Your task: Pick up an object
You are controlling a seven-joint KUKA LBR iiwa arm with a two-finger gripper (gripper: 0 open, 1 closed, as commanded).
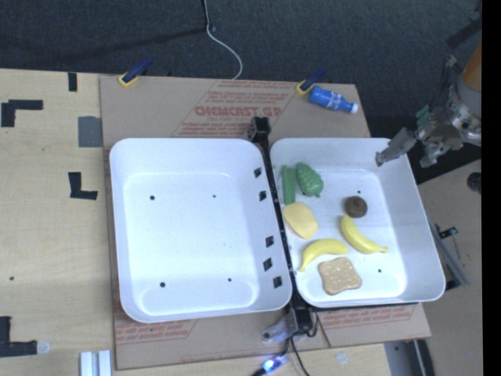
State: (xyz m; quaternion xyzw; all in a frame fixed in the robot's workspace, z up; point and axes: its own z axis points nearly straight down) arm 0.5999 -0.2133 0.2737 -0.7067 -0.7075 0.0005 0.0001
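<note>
Clearly, the gripper [407, 149], open and empty at the right bin's [415, 288] upper right corner, should descend squarely over the nearby brown ball [356, 206], then close.

Look to the upper right of the frame: your arm enters there from the right edge, its orange band just visible near the top right corner. Below the band, the grey wrist angles down and leftward. The gripper [409, 150] sits at the end of it, high on the right side of the frame. Its two fingers are spread apart, with nothing between them.
</note>
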